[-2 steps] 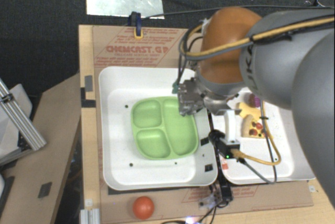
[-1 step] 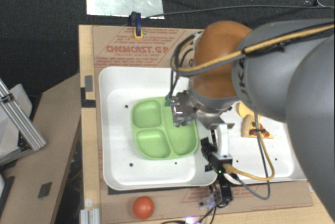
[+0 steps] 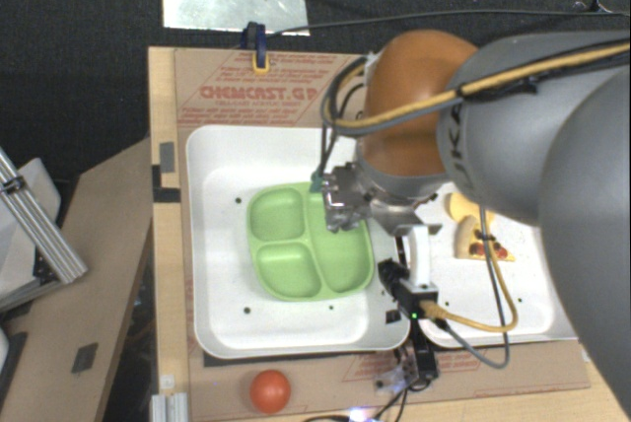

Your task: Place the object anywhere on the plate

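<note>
A green divided plate (image 3: pixel 306 247) lies in the left white bin (image 3: pixel 222 213). The arm reaches in from the right, and its orange band and grey wrist hang over the plate's right side. The gripper (image 3: pixel 338 203) sits low at the plate's upper right rim, seen from above; the wrist hides its fingers. In the right bin (image 3: pixel 527 302) lie a yellow object (image 3: pixel 461 206) and a slice-shaped piece with red bits (image 3: pixel 480 243), partly hidden behind the arm.
An orange-red ball (image 3: pixel 269 389) rests on the cardboard in front of the left bin. Cables hang from the wrist over the gap between the bins. An aluminium frame stands at the far left.
</note>
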You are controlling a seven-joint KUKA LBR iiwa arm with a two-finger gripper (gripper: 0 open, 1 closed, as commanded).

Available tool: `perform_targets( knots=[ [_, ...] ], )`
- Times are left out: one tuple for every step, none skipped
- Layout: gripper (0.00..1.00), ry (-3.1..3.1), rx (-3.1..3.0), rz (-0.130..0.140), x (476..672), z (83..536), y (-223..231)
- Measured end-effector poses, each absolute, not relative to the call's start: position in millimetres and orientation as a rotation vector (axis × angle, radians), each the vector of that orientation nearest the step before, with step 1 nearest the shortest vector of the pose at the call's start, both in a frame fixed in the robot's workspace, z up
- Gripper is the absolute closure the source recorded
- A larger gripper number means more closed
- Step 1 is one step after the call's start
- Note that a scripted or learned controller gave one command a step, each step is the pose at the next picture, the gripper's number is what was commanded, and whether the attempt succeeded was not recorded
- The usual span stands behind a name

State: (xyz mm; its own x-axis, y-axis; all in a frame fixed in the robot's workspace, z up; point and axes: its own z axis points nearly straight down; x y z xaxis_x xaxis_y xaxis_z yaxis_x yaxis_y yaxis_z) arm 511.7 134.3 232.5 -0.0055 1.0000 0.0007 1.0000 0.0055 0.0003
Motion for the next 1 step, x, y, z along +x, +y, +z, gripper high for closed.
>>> perform_targets(
  knots=[
    [0.00,-2.226,-2.217,-0.001,511.6,232.5,134.2]
  ],
)
